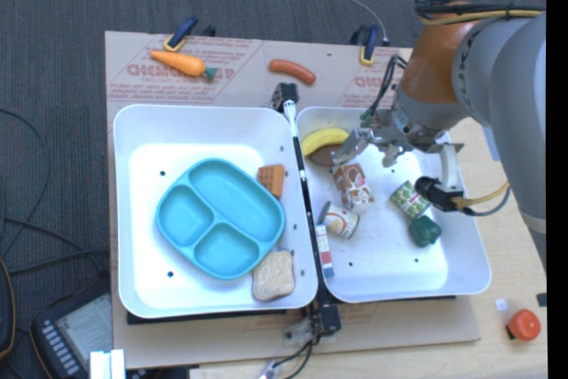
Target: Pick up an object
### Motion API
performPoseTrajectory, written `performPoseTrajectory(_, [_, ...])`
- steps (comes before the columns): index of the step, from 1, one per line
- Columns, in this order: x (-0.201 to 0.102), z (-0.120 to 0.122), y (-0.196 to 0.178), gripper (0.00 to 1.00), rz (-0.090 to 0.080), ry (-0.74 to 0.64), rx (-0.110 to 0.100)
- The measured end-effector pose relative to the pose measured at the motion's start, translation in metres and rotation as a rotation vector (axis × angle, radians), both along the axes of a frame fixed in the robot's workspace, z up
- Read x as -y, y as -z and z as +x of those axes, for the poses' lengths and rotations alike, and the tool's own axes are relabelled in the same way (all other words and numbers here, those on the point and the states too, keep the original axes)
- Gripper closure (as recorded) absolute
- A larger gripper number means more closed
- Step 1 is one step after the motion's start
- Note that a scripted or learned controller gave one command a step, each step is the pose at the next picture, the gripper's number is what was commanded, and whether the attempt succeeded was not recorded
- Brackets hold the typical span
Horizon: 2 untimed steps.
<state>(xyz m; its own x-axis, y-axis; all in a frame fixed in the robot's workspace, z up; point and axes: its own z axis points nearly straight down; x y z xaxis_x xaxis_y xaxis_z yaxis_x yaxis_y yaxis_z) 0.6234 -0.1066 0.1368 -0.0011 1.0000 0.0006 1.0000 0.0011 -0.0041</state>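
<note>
I hover my gripper (368, 144) with fingers spread over the right bin (461, 275), approaching; next I descend onto the small carton (353, 185).

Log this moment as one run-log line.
arm: over right bin | gripper: above banana and carton | grasp: cannot tell | left bin: blue tray, waffle, bread
</note>
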Motion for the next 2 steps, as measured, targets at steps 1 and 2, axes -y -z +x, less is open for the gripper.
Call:
performPoseTrajectory(1, [-0.012, -0.012, 0.049, 0.0, -0.003, 0.001, 0.009])
performPoseTrajectory(2, [-0.011, -0.012, 0.038, 1.0, -0.005, 0.002, 0.011])
